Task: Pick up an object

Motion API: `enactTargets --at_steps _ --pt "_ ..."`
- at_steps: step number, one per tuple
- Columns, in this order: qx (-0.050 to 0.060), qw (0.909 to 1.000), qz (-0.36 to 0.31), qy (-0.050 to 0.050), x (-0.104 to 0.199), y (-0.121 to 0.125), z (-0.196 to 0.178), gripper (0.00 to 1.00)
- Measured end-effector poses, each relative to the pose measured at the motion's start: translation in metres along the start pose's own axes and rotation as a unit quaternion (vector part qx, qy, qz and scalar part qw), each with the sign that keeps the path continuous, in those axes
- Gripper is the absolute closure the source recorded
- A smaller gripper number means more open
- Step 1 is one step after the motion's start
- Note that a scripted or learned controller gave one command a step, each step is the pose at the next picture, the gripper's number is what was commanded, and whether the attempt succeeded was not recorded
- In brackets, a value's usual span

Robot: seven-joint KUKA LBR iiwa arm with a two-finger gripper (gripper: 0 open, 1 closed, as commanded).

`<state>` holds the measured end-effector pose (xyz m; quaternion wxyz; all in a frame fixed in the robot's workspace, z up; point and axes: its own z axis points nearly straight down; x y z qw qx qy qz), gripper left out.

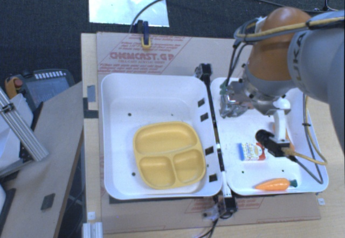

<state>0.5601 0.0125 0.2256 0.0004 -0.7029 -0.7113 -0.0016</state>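
Observation:
My gripper (229, 105) hangs low over the back left part of the right bin (240, 175), close to the divider between the two bins. Nothing shows held in it. A small blue, white and red packet (250, 152) lies flat in the right bin, in front of the gripper and a little to its right. An orange toy carrot (275, 183) with a green tip rests near that bin's front edge. A yellow divided plate (168, 154) sits in the left bin (116, 124), towards its front.
The grey arm with its orange band (277, 43) covers the back right of the right bin. A yellow and blue clamp (144, 35) stands behind the left bin. A control pendant (48, 83) and a metal rail (21, 129) lie on the side table at left.

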Motion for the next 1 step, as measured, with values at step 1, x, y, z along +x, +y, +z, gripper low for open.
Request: enactTargets --at_steps 1 --pt "0.0 1.0 0.001 -0.001 0.0527 0.0128 0.0094 1.0"
